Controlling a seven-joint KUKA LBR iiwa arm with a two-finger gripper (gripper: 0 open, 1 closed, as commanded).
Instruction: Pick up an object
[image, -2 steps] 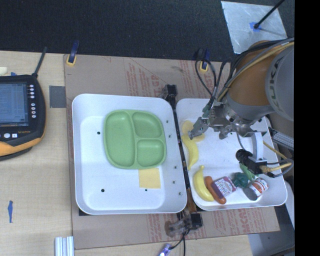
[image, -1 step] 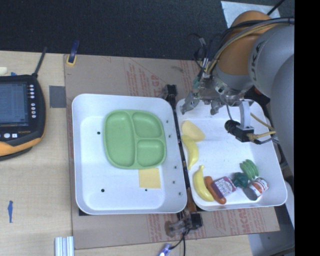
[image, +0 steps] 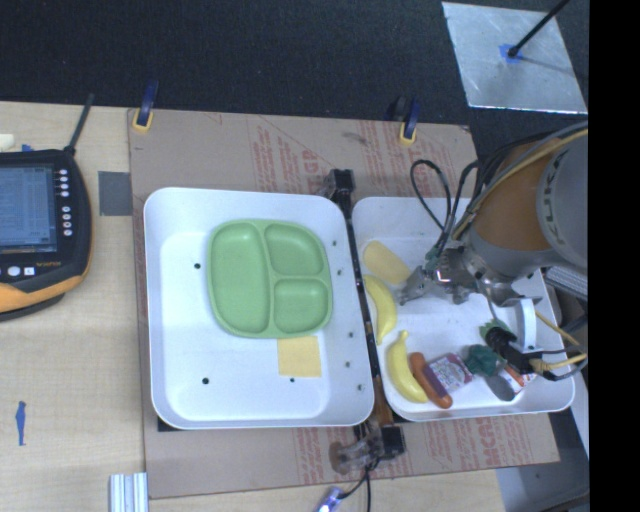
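Camera view: gripper (image: 418, 288) low in right bin (image: 560, 402), near its left wall, fingers (image: 412, 291) pressed together, pinching nothing. Candidate banana (image: 382, 309) just beside tip; second banana (image: 403, 369) lower. Advice: spread jaws, centre over banana, descend straight. Divider wall close on left; open floor mid-bin; clutter along bottom edge.

Two shallow white bins side by side on the tabletop (image: 90, 400).

In the left white bin (image: 175, 380): green three-compartment plastic plate (image: 268, 277) toward the back, flat yellow square slice (image: 300, 356) just in front of it. In the right white bin (image: 545, 403): two yellow bananas (image: 381, 308) along the left wall, one behind the other; red sausage-shaped toy (image: 434, 381) just right of the front banana; small wrapped packet (image: 452, 371) beside that. Left of the bins, handheld control pendant with screen (image: 35, 228).
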